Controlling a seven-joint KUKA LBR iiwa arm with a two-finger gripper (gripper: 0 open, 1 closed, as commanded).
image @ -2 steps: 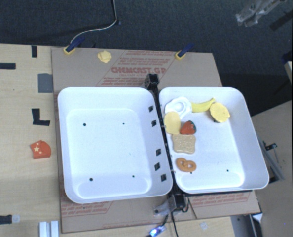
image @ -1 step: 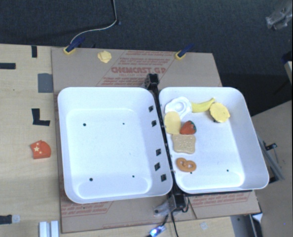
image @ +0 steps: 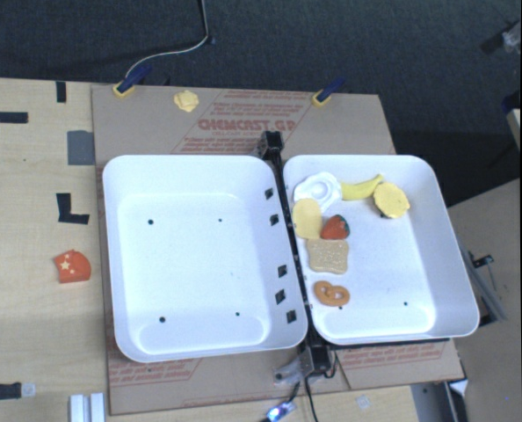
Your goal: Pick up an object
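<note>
the bench [image: 32,227] carries a brown cardboard sheet [image: 243,121], and on that sheet sit two shallow white bins, side by side and touching along their inner walls. the left bin [image: 120,323] has only small dark dots on its floor. the right bin [image: 450,262] holds every candidate for the pick, bunched against its left wall and far corner: a tan toast slice [image: 329,256] in the middle of the cluster, a white fried egg [image: 317,187] at the far end, a yellow banana [image: 359,189] just beside it, a round yellow piece [image: 391,200] next to the banana, a pale yellow piece [image: 307,218] touching a red strawberry [image: 335,228], and a brown pretzel [image: 331,294] nearest the camera. outside the bins, an orange-red block [image: 73,266] lies on the bench to the left and a small yellow lump [image: 186,101] rests on the cardboard's far edge. judging from how everything lies flat and untouched, the pick has not begun: approach, grasp and lift are all left. the state of the jaws cannot be told from this view.
</note>
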